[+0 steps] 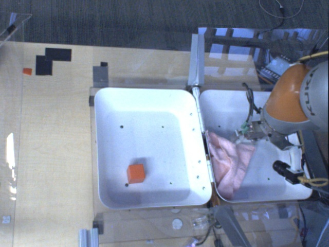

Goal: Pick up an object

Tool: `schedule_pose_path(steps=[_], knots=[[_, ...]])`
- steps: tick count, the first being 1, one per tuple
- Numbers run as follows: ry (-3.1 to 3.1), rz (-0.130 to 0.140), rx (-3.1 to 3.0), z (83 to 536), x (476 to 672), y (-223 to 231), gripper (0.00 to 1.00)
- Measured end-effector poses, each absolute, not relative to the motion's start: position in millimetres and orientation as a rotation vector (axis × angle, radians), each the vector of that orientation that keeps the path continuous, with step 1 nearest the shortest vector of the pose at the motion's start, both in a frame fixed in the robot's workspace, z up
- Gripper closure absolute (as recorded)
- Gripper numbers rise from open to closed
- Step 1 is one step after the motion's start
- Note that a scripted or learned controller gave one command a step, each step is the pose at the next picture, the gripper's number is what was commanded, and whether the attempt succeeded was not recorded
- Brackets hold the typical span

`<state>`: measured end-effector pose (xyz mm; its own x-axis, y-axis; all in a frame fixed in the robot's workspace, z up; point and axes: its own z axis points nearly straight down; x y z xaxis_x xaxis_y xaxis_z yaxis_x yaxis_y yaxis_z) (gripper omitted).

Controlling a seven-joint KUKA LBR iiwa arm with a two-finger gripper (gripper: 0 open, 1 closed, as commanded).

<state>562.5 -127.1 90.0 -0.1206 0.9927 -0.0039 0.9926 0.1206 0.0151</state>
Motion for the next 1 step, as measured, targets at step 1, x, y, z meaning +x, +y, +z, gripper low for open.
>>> schedule_pose_path(steps=[1], knots=[[2.385, 0.015, 2.020, 90.8, 510.2, -125.3, 0.00]])
